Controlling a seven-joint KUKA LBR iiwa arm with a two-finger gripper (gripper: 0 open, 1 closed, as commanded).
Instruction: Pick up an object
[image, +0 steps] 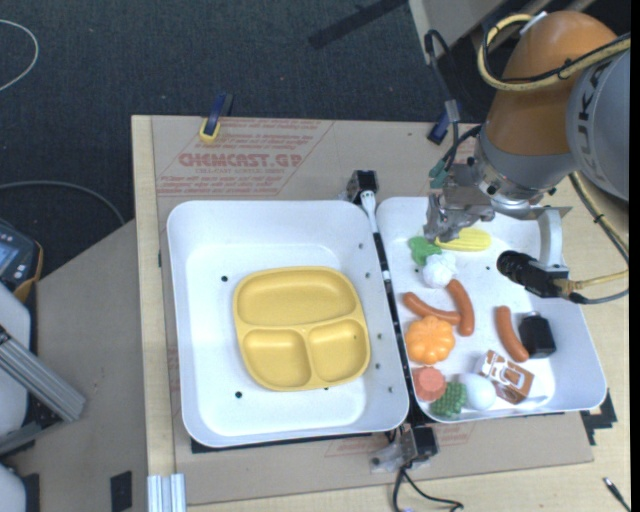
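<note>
Gripper (447, 232) hangs low over the far end of the right bin (580, 375), arm reaching in from the right; whether it is released or clenched cannot be told from this slant, and nothing can be confirmed as grasped. Likely target: the corn (466, 240), a small yellow toy cob lying flat, just to the right of the jaws and seemingly touching or partly under them; probably light hollow plastic, stiff, smooth and a bit slippery, apt to roll along its length; best taken across the short width at mid-body. Just below the jaws sits a white ball (437, 268), with a green piece (422, 245) to their left; both crowd the approach and could be nudged or caught instead. Farther below the jaws: two sausages (445, 305), an orange pumpkin (431, 340), a third sausage (509, 331) and a black block (537, 335) off to the lower right. Well left of the jaws, in the left bin (200, 300), a yellow tray (300, 325) with three compartments. Judgement: pick not yet made; a short descent over the cob is likely needed.
</note>
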